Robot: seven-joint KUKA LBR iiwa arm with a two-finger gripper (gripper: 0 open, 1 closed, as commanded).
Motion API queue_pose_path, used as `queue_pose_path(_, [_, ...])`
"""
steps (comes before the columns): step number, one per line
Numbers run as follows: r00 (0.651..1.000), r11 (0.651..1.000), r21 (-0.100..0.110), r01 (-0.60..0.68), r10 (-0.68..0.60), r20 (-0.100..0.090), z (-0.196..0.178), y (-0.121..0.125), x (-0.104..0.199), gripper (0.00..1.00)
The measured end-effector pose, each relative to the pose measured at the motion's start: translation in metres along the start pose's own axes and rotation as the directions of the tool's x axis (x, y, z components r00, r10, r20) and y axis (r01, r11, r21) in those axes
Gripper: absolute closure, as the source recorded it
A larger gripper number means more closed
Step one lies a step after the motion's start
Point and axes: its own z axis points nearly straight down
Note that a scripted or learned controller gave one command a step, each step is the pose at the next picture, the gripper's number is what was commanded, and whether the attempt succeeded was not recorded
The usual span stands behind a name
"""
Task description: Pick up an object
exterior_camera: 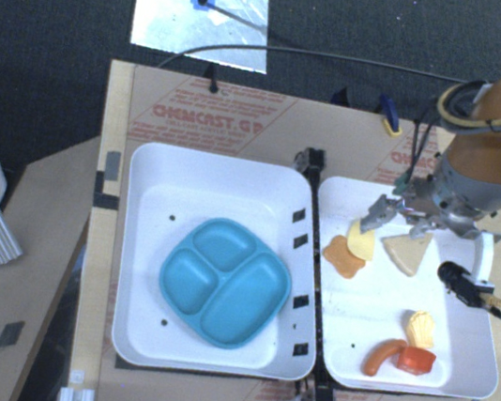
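Hand [402, 220] spread wide, grasping nothing, poised low to straddle yellow piece [362, 241] just below-left, wedge [403, 257] just below, ready for closing

Bench [246, 113] bearing two bins [146, 225]

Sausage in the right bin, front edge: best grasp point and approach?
Grip the sausage at its bare left half, fingers across its narrow width, coming straight down. It lies flat and curved, and its right end touches the red piece, so the left side gives clearance. The bin's front wall is close; keep the end effector vertical.
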Motion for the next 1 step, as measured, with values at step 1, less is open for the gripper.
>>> queue_pose_path(1, [1.0, 1.0, -0.013, 0.002, -0.002, 0.001, -0.0078, 0.0029, 0.0002, 0.0])
